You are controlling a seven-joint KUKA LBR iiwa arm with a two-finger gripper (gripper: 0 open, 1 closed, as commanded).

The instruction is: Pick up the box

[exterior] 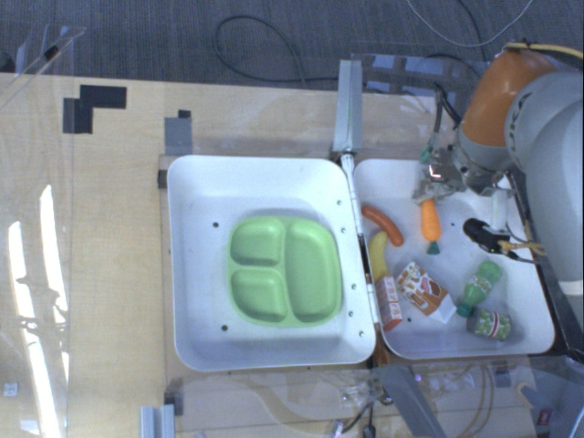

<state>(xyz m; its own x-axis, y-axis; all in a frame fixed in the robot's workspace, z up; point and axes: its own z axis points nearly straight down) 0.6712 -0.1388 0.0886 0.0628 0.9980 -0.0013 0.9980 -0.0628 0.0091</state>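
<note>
Gripper point(436, 182) just above carrot point(430, 221), finger state cannot tell; box point(422, 288) lies below carrot, apart from gripper, in right bin point(529, 336).

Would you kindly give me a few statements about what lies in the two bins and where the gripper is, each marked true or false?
1. The green divided plate lies in the left bin. True.
2. The box sits on the green plate. False: it lies in the right bin, near its front.
3. The gripper is over the back of the right bin, close to the carrot. True.
4. The sausage lies in the left bin. False: it lies in the right bin, near the divider.
5. The green bottle lies beside the box's right side, nearer the bin's right wall. True.
</note>
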